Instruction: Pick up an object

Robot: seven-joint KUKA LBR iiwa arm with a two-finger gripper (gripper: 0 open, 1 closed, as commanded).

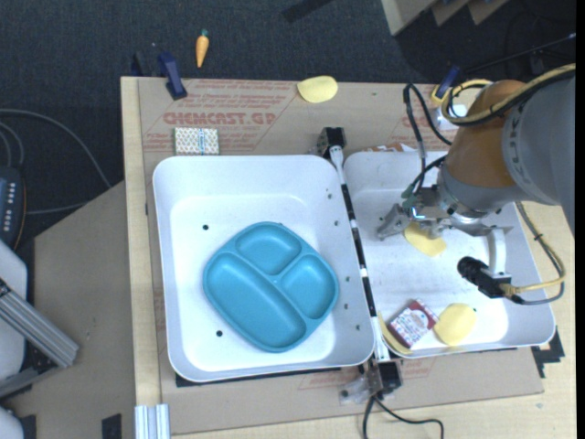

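Arm: you have the grey arm with its orange band reaching in from the right, over the right-hand shallow white bin point(535, 332).
Jaws: your gripper point(413, 223) sits low in that bin; the jaws look spread, one metal finger point(391, 226) angled left, though the wrist hides much of them.
Nearest object: a pale yellow soft lump point(426, 240) lies just beneath the gripper, seemingly touching it, not clearly clamped.
Other objects: a second pale yellow rounded piece point(455, 323) and a small red-and-white packet point(410, 323) sit side by side near the front wall.
Left bin: you see a blue divided plastic plate point(268, 284) in the left white bin point(183, 190).
Worktop: another yellow lump point(317, 89) rests on the cardboard-covered worktop point(247, 108) behind the bins.
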